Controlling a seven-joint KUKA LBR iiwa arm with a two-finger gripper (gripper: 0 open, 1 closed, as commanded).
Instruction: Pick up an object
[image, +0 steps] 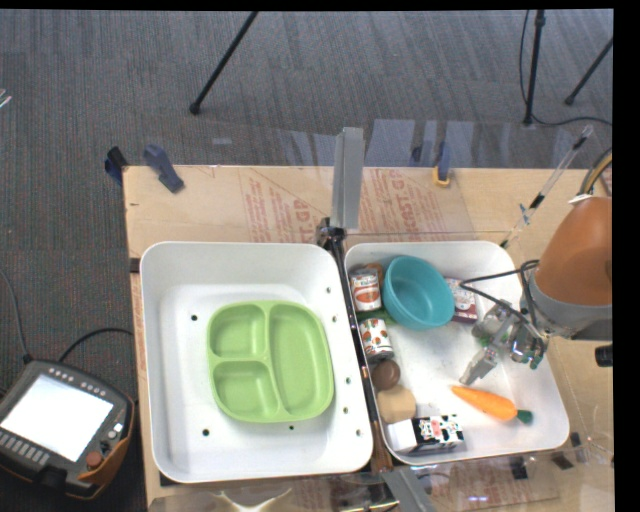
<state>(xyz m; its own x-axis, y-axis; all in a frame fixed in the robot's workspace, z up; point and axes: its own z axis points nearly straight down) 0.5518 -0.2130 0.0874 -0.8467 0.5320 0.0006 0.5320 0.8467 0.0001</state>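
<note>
The likeliest target is the orange plastic carrot with a green tip (487, 403), which lies flat on the floor of the right-hand shallow white bin (552, 405), toward that bin's near right corner. Nothing is lifting it: it rests on the bin floor, its pointed end toward the bin's middle and its green end toward the right wall.

Just above the carrot's pointed end hangs the metal two-finger gripper (478, 370), slanting down and to the left from the grey wrist with its orange band. Its lower tip sits close to the carrot, but whether it touches cannot be told. The view does not make out how the jaws stand, and nothing can be seen between them.

As a judgement, the task is at the approach stage: the arm is over the right bin and low, yet no object is off the floor, so the grasp and the lift are both left to do.

Elsewhere in the same bin stand a teal plastic bowl (419, 290) near the far wall, two small red-labelled tins (371, 313) along the left wall, a brown ball (386, 374) and a tan rounded lump (397, 404) below them, and a small white printed carton (430, 433) at the near edge. The left-hand white bin (170, 300) holds a light green divided plastic plate (270, 360).
</note>
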